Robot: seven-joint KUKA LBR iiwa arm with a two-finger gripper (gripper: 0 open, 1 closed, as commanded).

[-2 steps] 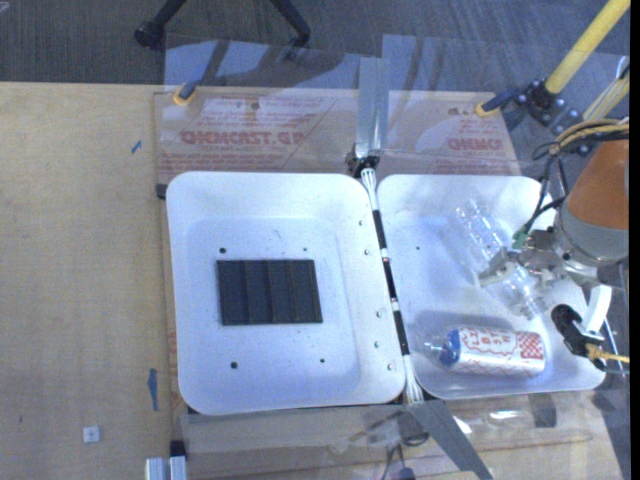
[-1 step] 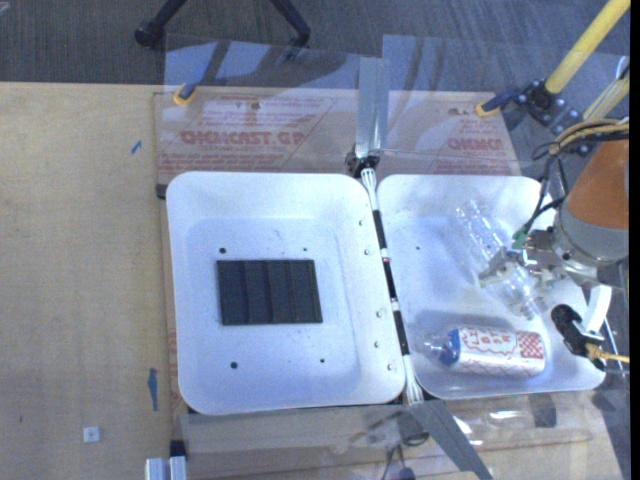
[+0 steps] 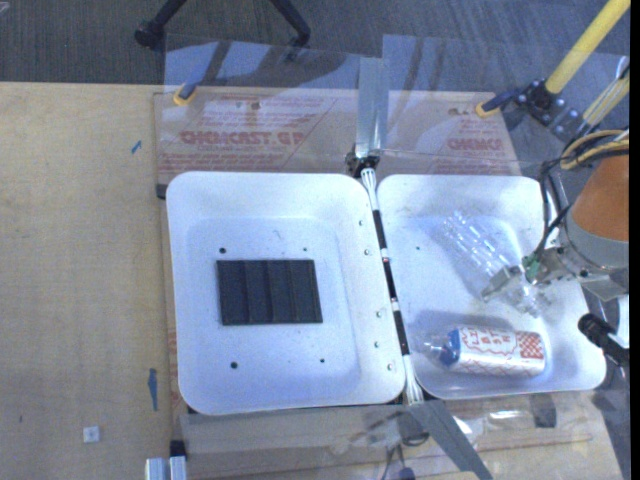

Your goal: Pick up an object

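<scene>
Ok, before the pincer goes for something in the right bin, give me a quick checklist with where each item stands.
1. Pincer over the right white bin: ok, it sits above the bin's middle.
2. Nothing held yet: cannot tell, the fingers are too blurred.
3. Nearest target: ok, the crumpled clear plastic bottle lies just beside the pincer on the upper left.
4. Second target free: ok, the white tube-shaped packet with red print and a blue cap lies on its side near the front wall, apart from the pincer.
5. Left white bin: ok, the flat dark grey ribbed rectangular block lies in its middle, away from the arm.
</scene>
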